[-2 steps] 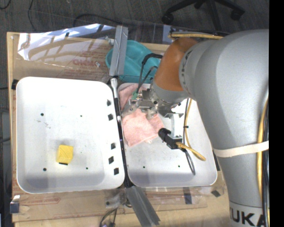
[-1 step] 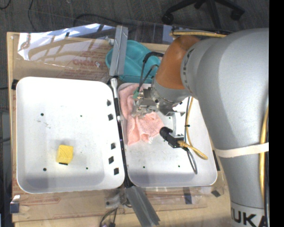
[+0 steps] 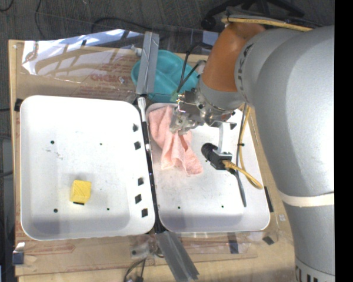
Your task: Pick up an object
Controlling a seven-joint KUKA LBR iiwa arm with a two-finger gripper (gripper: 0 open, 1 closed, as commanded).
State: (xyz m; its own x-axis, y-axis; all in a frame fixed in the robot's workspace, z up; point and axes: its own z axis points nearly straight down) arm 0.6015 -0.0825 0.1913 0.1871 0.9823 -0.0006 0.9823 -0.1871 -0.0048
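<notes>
The gripper grasps the pink cloth by its bunched top, above the right bin's far left part.

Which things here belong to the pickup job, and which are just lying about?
Job: tool, at the pink cloth in the right bin.
Lying about: yellow block in the left bin; teal thing behind the bins; plastic sheet at the back.

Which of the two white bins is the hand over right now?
The bin on the view's right, holding the pink cloth; the hand is at the cloth's top end. The other bin holds a yellow block.
</notes>
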